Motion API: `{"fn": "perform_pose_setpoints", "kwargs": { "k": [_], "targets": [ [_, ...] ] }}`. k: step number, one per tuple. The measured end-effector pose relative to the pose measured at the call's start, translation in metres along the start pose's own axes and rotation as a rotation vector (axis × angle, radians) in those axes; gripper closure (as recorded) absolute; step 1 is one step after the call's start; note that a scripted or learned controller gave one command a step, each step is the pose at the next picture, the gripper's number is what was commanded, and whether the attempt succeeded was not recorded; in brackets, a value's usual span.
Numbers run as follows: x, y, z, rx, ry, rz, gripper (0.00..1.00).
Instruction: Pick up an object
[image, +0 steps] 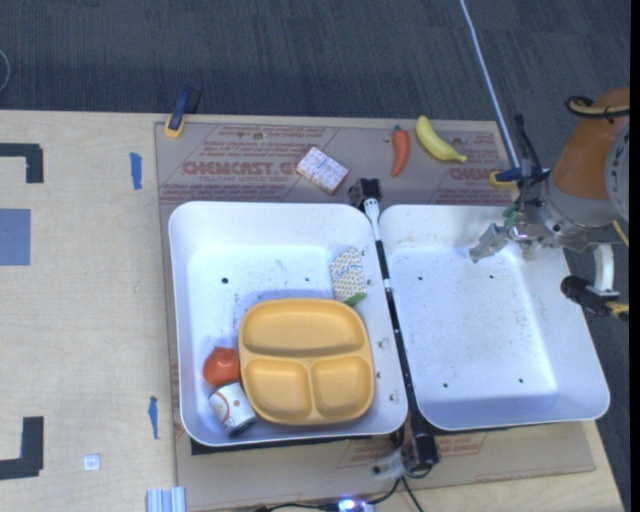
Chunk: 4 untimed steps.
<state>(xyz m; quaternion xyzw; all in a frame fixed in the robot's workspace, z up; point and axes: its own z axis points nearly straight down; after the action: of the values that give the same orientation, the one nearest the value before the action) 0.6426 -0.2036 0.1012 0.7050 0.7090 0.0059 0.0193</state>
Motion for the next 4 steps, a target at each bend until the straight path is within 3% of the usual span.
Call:
{"fn": "perform_pose_setpoints", "kwargs": {
  "k": [1,2,3,4],
  "targets": [
    [-0.005,0.002,-0.014,-0.004,-0.010,0.001,1.00],
    [0.062,0.005,-0.070,0.031,0.019,0.003,1.00],
    [0.109,-0.061,-0.116,0.037,0.020,0.004,1.00],
    [0.160,-0.141,-0.135,0.037,0.020,0.005,1.00]
  ]
}}
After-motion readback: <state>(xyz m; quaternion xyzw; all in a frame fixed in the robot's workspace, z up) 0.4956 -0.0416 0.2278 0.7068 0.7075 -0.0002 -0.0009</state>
